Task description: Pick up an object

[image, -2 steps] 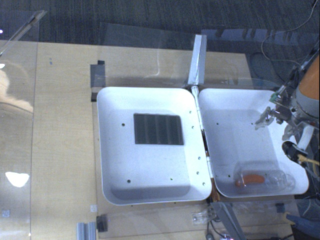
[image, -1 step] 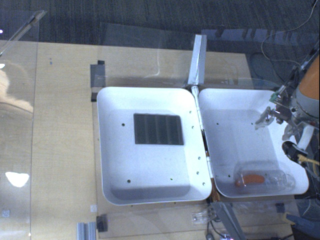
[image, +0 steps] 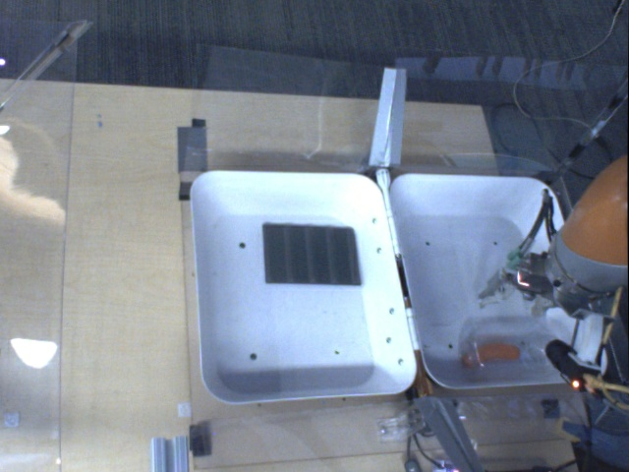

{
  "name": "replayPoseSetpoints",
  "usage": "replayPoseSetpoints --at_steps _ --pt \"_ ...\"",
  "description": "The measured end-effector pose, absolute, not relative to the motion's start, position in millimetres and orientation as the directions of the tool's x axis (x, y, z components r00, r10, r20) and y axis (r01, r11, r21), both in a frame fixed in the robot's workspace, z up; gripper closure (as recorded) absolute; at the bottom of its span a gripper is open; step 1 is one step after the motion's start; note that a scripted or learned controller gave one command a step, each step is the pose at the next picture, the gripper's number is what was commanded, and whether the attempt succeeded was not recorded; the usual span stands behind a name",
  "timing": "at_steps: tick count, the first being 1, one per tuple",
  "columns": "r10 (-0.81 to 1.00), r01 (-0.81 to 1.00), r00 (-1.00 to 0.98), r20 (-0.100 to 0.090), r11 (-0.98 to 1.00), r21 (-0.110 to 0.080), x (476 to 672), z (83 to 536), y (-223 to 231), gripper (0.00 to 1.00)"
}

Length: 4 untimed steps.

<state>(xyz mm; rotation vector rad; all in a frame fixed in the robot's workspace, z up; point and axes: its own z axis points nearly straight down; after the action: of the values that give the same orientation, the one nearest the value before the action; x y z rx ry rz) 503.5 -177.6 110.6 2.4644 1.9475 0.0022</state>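
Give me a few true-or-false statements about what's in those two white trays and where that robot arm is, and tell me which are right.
1. The left bin has a dark ribbed rectangle on its floor. True.
2. An orange object lies in the right bin. True.
3. The orange object sits at the far edge of its bin. False: it lies near the front edge, toward the bottom of the camera view.
4. The arm hangs over the left bin. False: it is at the right bin's right side.
5. The two bins stand side by side, edges meeting. True.
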Motion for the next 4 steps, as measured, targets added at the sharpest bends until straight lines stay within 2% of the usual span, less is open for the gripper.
replayPoseSetpoints --at_steps 1,2,3,4 --pt "0.995 0.995 0.100 0.000 -0.100 0.005 488.4 131 -150 0.00" --pt "0.948 0.948 0.318 0.000 -0.318 0.007 488.7 201 -194 0.00" --pt "0.923 0.923 0.384 0.005 -0.384 0.015 492.2 90 -121 0.00" --pt "0.962 0.962 0.274 0.001 -0.274 0.008 559.8 90 -148 0.00"
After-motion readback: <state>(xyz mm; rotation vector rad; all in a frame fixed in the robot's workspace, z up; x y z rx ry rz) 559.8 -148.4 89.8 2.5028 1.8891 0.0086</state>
